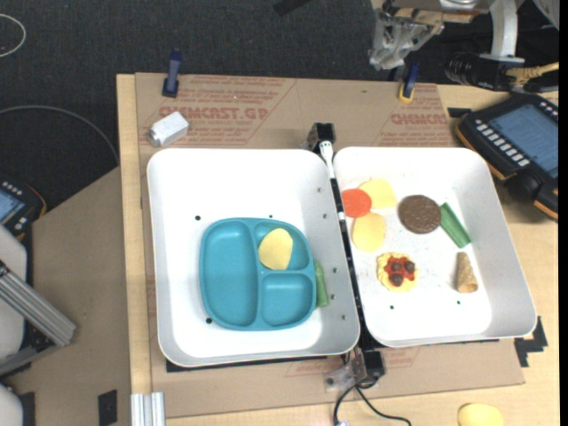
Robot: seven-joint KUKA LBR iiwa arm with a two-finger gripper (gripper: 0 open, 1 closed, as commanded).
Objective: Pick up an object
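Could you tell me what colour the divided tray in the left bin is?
Teal blue, seen in the camera view: the divided tray.

A dark grey carpeted floor (80, 25) lay behind the bench (550, 247), with a thin pale cable looping across it at the upper left. A brown cardboard sheet (266, 105) with faded red printing covered the bench top, pinned at its far edge by two blue clamps (172, 71). A small white block (169, 129) sat on the cardboard near the left clamp. A black handheld control pendant (519, 145) rested at the right. Aluminium framing (35, 313) showed at the lower left. Lighting was even and soft.
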